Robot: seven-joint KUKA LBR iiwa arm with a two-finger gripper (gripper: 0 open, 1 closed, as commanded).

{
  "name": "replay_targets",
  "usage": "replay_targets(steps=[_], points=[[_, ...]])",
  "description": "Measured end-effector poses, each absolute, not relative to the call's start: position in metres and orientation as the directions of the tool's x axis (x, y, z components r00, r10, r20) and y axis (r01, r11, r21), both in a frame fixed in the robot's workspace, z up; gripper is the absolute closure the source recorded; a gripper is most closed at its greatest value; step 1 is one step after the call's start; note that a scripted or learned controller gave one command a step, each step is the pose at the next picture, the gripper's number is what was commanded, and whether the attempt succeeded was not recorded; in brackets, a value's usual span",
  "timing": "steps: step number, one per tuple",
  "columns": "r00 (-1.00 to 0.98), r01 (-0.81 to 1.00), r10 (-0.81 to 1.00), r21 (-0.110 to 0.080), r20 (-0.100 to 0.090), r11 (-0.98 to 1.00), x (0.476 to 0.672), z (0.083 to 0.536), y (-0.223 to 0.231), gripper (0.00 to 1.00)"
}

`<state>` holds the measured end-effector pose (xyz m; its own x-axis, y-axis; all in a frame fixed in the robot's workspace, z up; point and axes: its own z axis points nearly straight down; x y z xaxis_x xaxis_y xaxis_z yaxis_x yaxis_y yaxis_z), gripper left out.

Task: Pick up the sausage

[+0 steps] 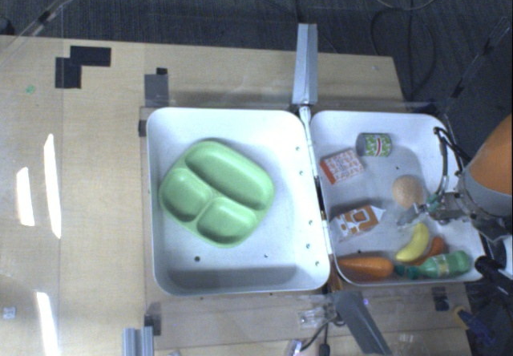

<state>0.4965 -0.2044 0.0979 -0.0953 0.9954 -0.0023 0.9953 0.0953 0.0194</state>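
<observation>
The sausage (365, 267) is an orange-brown, elongated piece lying along the front wall of the right bin (417, 123), near its front left corner. My gripper (433, 208) reaches in from the right edge and hangs low over the bin's right side. It is just right of a tan ball (408, 189) and above a yellow banana (414, 243). The gripper is well to the right of the sausage and apart from it. The arm's orange band (494, 162) is at the frame's right edge.
The right bin also holds a green can (374, 144), a red-and-white packet (341, 165), a small carton (357, 221), a green bottle (437, 265) and a reddish piece (436, 246) behind the banana. A green divided plate (215, 191) lies in the left bin (160, 266).
</observation>
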Motion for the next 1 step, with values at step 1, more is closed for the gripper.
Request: replay_targets(steps=[1], points=[[-0.044, 0.999, 0.999, 0.006, 0.004, 0.044, 0.5130, 0.0876, -0.2038, 0.00]])
